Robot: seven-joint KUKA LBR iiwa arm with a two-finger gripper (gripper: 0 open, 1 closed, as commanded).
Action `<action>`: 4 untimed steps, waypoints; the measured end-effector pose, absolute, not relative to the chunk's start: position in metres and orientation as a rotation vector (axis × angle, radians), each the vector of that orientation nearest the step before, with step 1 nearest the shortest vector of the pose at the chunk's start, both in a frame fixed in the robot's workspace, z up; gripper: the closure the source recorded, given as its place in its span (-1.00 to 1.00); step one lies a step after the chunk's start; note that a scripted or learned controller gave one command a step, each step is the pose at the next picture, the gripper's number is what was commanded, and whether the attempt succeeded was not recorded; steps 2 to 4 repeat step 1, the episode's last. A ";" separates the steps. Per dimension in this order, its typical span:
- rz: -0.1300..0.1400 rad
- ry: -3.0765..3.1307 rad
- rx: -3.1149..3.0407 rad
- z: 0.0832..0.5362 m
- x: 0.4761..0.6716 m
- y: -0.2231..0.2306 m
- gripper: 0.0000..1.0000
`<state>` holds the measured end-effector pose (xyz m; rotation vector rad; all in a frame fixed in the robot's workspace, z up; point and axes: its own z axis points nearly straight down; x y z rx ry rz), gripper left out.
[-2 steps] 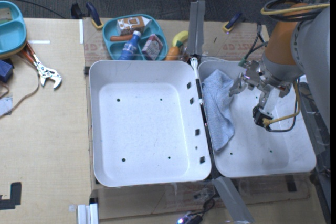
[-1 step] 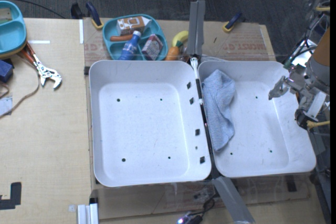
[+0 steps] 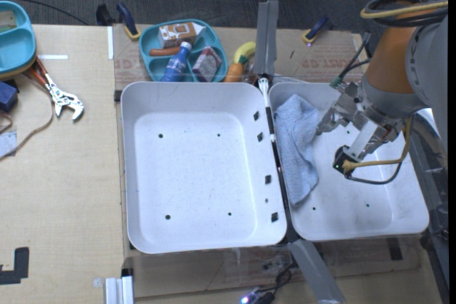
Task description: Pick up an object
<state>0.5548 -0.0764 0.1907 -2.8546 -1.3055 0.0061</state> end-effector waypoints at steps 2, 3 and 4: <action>0.006 -1.329 -2.847 0.205 0.573 -0.172 -1.00; 0.006 -1.329 -2.847 0.205 0.573 -0.172 -1.00; 0.006 -1.329 -2.847 0.205 0.573 -0.172 -1.00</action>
